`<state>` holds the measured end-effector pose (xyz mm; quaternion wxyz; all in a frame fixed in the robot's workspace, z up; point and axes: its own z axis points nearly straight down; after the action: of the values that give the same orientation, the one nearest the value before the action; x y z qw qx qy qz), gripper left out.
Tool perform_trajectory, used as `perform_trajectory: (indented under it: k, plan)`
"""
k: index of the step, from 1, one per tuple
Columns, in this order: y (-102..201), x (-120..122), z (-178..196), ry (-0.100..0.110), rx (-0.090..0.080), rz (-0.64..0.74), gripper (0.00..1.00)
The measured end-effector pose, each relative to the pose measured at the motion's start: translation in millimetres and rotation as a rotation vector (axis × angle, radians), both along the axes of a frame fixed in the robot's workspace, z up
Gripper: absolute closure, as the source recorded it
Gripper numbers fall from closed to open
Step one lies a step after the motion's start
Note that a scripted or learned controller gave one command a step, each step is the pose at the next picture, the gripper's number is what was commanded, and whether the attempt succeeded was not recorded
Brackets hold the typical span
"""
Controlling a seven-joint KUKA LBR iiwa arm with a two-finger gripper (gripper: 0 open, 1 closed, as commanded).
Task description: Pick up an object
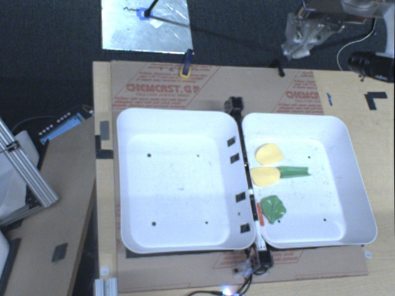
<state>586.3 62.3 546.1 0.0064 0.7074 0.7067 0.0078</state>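
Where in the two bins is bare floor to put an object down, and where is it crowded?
The left bin shows bare floor from wall to wall. In the right bin, its right half is bare. It is crowded near the divider: two yellow pieces, a green strip, a green leafy piece.

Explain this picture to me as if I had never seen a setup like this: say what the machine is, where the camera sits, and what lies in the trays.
One camera looks down at a slant on a bench. Two shallow white bins sit side by side: the left bin and the right bin. The machine at top right is a robot arm ending in a two-finger gripper, poised above the bench, beyond the bins. The right bin holds small items near its left wall: a yellow piece, a second yellow piece beside a green strip, and a green leafy piece. The gripper holds nothing.
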Motion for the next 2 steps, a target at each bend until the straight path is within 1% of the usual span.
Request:
perform_trajectory:
  k: [1,2]
  plan:
    - [67,-67,-10,0.019,0.001,0.014,1.00]
    - [139,-9,-178,0.032,-0.005,0.010,1.00]
